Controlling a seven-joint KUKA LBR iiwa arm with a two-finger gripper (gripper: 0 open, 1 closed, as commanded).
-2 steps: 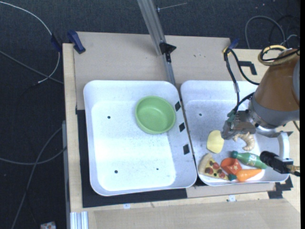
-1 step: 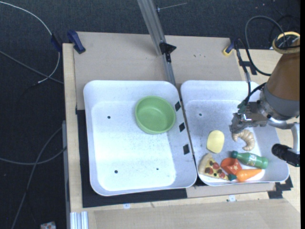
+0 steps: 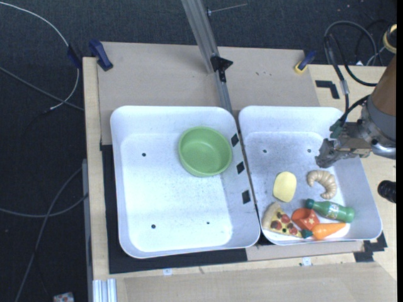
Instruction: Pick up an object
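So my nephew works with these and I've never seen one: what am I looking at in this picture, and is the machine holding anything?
One camera looks down at a slant on a wooden bench with two shallow white bins side by side. The grey shape entering from the right is a robot arm; its grasping end, the claw, sits over the right bin. I see nothing held in it.

The left bin holds a green bowl. The right bin holds toy food toward its near side: a yellow lemon-like piece, a croissant, a green bottle, a pizza slice, a red piece and a carrot. The croissant lies nearest the claw.
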